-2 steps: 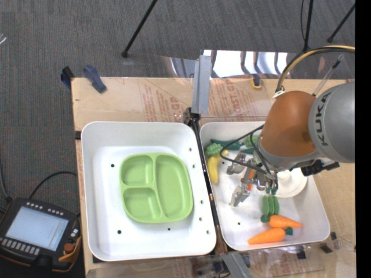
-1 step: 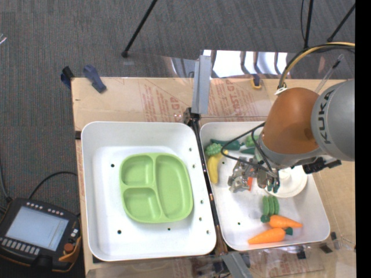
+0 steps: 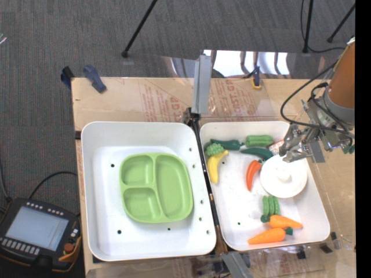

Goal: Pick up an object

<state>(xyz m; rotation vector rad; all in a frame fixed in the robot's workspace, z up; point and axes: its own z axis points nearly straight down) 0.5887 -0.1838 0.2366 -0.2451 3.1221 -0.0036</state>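
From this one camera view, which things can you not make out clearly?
- The hand: too small and cluttered with cables to tell whether its fingers are open or shut.
- The arm: cut off by the picture's right side; just the orange band and wrist show.
- The dark green vegetable: its right end is hidden behind the white plate.
- The handheld controller: cut off by the left edge.

Only lettering I can spot is some red print on the cardboard sheet [image 3: 156, 100] under the bins, upside down and too faint to actually read.
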